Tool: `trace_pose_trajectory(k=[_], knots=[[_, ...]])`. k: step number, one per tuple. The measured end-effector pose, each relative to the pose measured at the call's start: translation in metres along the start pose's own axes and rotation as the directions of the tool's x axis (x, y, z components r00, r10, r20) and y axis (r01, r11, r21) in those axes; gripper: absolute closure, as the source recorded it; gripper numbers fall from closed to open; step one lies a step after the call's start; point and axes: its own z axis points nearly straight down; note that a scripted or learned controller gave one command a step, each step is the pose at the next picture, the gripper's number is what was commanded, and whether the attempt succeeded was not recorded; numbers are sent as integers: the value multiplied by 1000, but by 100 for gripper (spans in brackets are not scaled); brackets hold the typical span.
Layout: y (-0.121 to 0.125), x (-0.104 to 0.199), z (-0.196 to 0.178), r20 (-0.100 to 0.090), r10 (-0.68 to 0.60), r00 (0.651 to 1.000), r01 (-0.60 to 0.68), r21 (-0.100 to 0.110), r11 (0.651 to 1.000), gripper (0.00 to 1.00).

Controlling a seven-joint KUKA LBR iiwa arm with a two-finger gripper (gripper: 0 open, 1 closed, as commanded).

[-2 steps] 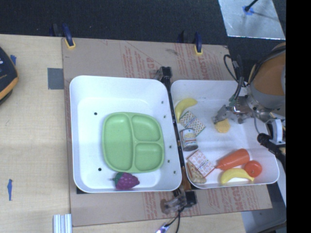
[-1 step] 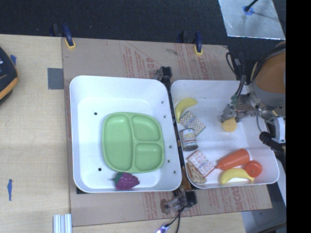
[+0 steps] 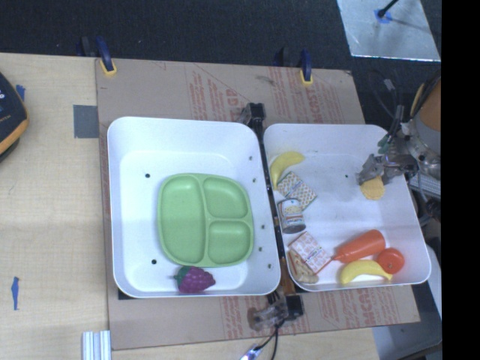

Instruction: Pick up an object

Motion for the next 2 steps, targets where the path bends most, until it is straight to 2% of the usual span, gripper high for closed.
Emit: trace_pose_trajectory(k=[1, 2], knots=[[66, 35, -49, -1, -4, 1000, 4, 0, 1000, 100], [32, 96, -64, -1, -5, 1000, 5, 3, 1000, 100]])
